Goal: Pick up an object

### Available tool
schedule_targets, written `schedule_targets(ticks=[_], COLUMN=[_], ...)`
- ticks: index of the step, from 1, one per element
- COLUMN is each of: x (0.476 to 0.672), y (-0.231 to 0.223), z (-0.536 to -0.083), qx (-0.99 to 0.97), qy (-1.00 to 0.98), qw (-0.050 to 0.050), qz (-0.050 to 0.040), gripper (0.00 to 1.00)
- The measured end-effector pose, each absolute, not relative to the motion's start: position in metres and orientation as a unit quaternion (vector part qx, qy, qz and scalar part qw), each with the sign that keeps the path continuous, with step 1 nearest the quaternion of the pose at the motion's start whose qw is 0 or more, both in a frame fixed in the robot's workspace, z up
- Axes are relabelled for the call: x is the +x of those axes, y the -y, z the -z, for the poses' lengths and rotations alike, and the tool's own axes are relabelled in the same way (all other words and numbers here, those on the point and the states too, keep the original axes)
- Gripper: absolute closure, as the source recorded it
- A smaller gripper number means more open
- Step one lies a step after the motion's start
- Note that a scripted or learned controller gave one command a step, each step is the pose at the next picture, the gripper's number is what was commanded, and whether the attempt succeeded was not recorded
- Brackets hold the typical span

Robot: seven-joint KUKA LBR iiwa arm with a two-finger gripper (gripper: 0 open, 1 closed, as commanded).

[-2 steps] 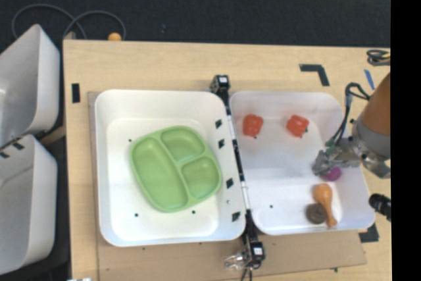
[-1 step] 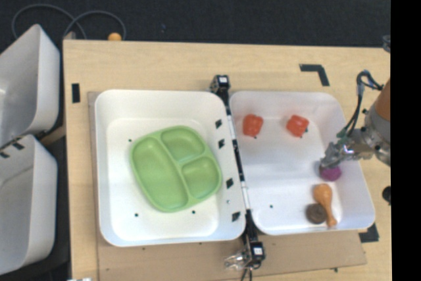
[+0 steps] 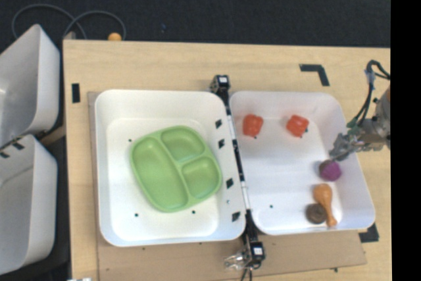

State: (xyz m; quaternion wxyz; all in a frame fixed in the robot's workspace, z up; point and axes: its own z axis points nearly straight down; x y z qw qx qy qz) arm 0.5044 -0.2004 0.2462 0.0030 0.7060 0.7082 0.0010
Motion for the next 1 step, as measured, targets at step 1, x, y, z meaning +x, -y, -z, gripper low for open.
schedule_targets(ticks=[1], x=[0.5294], y=[0.1489], z=[-0.2375], qx=[0.705], qy=[-0.709], qw=[0.001], qz=[-0.0007], gripper=[1.00])
